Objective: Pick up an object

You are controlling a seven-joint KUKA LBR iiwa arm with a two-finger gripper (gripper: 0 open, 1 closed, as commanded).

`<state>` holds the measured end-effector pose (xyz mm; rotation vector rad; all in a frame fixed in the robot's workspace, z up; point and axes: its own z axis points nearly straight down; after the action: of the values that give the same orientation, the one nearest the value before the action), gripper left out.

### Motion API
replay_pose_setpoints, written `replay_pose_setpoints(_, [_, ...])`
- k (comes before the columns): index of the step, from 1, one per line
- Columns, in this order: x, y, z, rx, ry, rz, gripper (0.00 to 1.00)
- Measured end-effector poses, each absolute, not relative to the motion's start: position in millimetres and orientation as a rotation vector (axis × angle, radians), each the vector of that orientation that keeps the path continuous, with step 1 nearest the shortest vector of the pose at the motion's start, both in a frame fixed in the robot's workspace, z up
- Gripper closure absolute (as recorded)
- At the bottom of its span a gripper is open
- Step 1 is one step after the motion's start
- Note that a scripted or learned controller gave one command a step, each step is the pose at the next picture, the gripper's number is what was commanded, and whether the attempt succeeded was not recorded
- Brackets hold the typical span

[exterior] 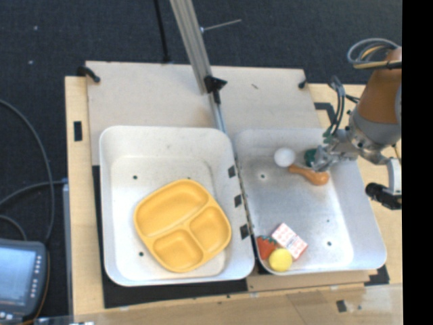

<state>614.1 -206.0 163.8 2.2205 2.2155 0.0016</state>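
Observation:
The right bin holds a white ball near its back, with a brown spoon-shaped piece just to its right. At the bin's front edge lie a white box with red print, a yellow ball and a red-orange object. My gripper reaches in from the right, low over the back right of this bin, its tip just above the brown piece's right end. A small green part shows at its tip.
The left bin carries a yellow divided tray. A slanted metal rail rises from behind the bins. Cables loop at the right near the arm.

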Motion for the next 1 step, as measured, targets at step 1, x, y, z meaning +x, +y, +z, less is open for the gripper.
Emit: replay_pose_setpoints(1, [618.9, -205.0, 228.4, 2.213, 2.218, 0.006, 1.0])
